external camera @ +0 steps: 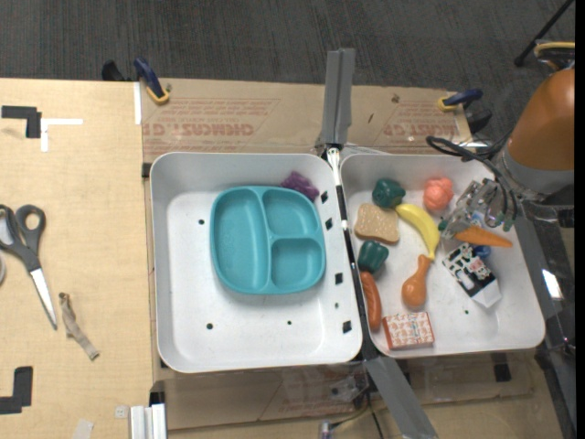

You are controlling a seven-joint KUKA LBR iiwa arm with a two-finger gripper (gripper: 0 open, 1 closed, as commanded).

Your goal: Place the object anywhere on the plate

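The pincer [483,207] hangs low over the right bin [521,323], near its 3 o'clock wall, just above the carrot [484,238]; whether it is spread or pinching anything I cannot tell. The carrot, likely the object, lies at the pincer's 6 o'clock, long axis running 9 to 3. The plate [269,240] sits in the left bin [183,337], well apart at the pincer's 9 o'clock.

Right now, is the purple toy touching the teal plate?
Cannot tell. In the camera view, the purple toy sits at the upper right rim of the teal plate, with no visible gap, but the slanted angle could hide one.
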